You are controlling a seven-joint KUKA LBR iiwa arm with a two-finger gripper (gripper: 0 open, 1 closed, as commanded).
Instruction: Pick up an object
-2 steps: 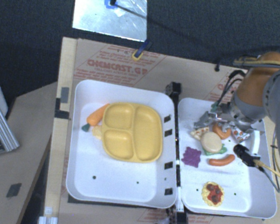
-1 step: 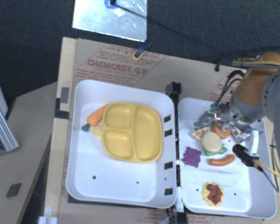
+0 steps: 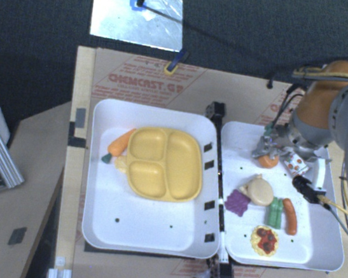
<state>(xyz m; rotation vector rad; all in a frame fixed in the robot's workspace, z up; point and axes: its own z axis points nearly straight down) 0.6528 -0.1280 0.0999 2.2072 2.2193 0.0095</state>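
Hand point(image 3: 268, 152) | right bin point(image 3: 322, 252), far end | orange toy point(image 3: 267, 160) directly beneath, touching | grip state: cannot tell

Even, bright light; perhaps slightly soft.

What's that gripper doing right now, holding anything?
Gripper: down over an orange object in the right bin; a hold on it cannot be told.
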